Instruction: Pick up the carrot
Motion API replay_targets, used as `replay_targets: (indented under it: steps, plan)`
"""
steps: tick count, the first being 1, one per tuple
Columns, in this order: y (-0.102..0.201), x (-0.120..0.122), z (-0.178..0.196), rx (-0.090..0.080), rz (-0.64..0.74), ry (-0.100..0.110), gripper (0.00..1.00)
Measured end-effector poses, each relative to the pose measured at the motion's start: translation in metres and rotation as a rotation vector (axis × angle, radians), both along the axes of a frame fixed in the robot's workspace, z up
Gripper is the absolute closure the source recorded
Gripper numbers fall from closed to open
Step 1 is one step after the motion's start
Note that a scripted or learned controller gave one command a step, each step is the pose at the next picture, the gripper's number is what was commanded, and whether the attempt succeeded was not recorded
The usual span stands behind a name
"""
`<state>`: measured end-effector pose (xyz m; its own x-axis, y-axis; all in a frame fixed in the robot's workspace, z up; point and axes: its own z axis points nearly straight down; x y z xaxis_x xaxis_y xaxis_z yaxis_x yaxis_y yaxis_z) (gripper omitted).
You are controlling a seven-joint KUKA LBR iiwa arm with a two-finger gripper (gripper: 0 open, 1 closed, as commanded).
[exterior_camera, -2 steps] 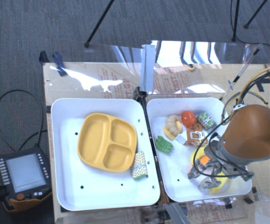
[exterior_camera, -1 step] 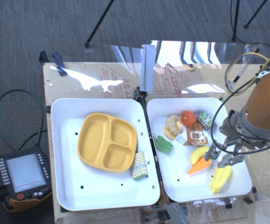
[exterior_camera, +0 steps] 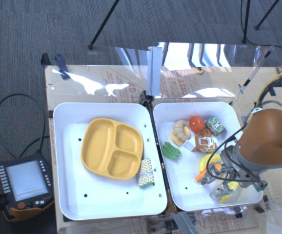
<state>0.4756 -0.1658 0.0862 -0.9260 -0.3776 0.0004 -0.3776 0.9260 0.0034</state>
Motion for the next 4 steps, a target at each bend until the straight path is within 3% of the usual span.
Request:
replay_targets:
  steps: [1, 2, 3, 4]
  plan:
    - [0.007, 0.027, 0.101, -0.002, 0.121, -0.007, 1.0]
    - [0.008, 0.026, 0.1, -0.001, 0.121, -0.004, 0.0]
    - [0.041, 0.021, -0.002, 0.004, 0.237, 0.005, 0.0]
    - [0.05, 0.01, 0.0, 0.002, 0.63, 0.0, 0.0]
